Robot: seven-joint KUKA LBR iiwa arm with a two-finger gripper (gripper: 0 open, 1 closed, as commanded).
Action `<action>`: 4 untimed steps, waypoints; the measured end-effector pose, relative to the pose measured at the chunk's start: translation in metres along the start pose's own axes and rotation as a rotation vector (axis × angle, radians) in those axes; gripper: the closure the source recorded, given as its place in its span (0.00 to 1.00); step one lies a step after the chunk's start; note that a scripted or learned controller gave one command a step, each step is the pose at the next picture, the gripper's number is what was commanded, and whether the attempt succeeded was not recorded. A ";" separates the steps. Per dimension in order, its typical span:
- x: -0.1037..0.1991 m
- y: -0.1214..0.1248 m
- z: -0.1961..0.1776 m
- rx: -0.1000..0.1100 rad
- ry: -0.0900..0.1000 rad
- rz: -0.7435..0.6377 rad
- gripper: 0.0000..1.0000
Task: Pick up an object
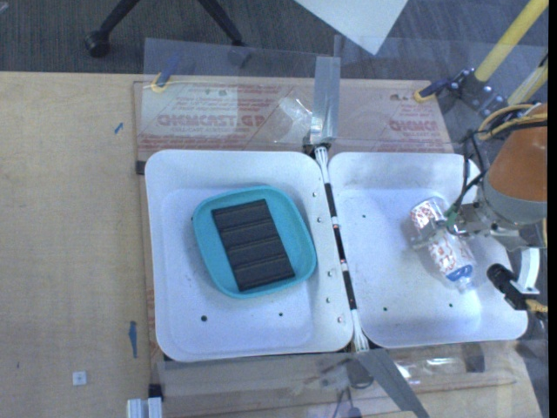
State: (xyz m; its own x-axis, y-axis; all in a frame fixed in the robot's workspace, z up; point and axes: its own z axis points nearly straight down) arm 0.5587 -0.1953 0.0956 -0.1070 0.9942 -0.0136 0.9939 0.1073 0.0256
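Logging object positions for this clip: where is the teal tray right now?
In the camera view the teal tray sits in the left bin, near its middle, with a dark ribbed block lying on it.

Teal tray (252, 242) in left bin (174, 181), bottle (442, 244) in right bin (383, 303)

Both bins (174, 177) are white. The left bin holds a teal tray (209, 251) with a black ribbed insert (253, 244). The right bin holds a clear plastic bottle (441, 244) with a red-and-white patterned label and blue cap. Tabletop (61, 233): light tan wood. Arm (522, 168): orange band.
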 end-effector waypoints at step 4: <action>0.017 -0.067 -0.002 -0.001 -0.001 0.042 0.00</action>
State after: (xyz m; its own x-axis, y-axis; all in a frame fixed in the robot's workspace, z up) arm 0.4898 -0.1856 0.0954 -0.0647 0.9978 -0.0134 0.9975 0.0651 0.0269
